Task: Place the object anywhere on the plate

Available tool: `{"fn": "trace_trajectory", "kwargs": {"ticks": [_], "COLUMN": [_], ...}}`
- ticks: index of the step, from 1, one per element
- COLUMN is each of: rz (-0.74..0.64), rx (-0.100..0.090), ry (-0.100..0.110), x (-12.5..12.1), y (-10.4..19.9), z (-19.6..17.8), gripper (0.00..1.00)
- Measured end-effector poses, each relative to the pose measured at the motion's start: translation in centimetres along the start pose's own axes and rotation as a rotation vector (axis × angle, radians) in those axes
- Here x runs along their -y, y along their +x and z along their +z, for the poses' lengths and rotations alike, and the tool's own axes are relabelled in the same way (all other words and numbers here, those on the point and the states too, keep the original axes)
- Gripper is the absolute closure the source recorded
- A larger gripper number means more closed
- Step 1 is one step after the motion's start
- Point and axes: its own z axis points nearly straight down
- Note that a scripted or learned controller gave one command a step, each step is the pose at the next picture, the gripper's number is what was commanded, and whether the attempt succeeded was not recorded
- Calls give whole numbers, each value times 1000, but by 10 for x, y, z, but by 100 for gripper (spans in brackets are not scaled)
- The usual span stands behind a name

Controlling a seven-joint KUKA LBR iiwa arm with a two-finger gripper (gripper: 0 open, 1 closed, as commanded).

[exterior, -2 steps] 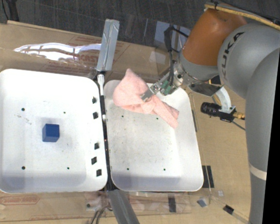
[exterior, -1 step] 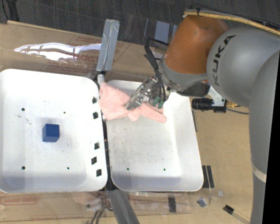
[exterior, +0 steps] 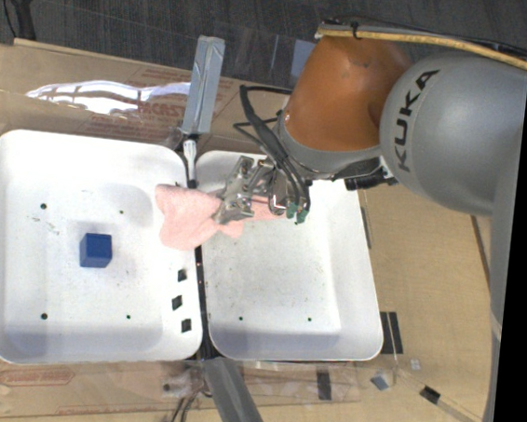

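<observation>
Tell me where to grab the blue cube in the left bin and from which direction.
Grip the blue cube across two opposite flat side faces, coming straight down from above. It sits flat on the left bin's floor with open floor all round, well apart from the pink cloth draped over the divider, so nothing seems to block a top approach. Turn the gripper to line up with its faces, probably.

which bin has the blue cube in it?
The left bin. The blue cube sits on its floor; the right bin lies under the gripper, with the pink cloth draped across the divide.

Grey arm [exterior: 460, 123], black KUKA lettering, orange band [exterior: 341, 92], black cables, metallic gripper [exterior: 246, 199].
</observation>
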Motion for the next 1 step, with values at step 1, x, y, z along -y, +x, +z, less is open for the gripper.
{"fn": "trace_trajectory", "kwargs": {"ticks": [1], "rz": [-113], "rx": [0], "ry": [0], "x": [-48], "y": [28], "z": [-9], "gripper": [100]}}
